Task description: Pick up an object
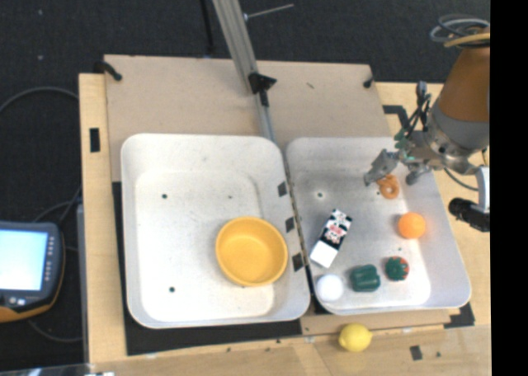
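Hovering over the right bin (437, 284), the gripper (394, 170) is spread wide above a small orange ring (388, 189) at its 6 o'clock, nothing held.

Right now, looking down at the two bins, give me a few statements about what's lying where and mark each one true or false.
1. The yellow bowl sits in the left bin. True.
2. The lemon lies inside the right bin. False: it lies on the bench, outside that bin's near edge.
3. The orange ball is in the right bin. True.
4. The white ball is in the bowl. False: it lies in the right bin, beside the green block.
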You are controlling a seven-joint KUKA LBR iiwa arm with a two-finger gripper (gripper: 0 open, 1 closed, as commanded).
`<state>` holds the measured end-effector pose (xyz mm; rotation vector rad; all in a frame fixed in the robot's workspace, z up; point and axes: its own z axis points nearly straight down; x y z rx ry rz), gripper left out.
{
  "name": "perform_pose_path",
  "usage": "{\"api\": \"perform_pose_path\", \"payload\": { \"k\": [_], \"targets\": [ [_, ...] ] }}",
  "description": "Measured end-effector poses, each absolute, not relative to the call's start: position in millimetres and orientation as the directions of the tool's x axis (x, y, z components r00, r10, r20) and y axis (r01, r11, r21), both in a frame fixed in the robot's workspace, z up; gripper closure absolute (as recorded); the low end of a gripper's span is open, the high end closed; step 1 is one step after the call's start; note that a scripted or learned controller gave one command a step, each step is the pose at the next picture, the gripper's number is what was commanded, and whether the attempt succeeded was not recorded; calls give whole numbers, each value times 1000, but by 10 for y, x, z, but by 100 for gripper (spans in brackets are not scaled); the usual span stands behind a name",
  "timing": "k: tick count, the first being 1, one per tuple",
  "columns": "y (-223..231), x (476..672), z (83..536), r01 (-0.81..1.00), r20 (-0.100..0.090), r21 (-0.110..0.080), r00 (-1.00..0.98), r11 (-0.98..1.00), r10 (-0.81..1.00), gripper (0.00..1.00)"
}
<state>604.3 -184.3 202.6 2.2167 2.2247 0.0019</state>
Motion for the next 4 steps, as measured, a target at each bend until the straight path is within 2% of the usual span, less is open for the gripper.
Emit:
{"api": "perform_pose_path", "payload": {
  "k": [1,3,4],
  "targets": [
    [-1843,6043,2026,1000,0,1,-4,4,1000,0],
    [-1949,5979,1078,1000,-3,1,2,-2,1000,0],
    [-1953,5989,1190,1000,-2,5,4,-4,1000,100]
  ]
}}
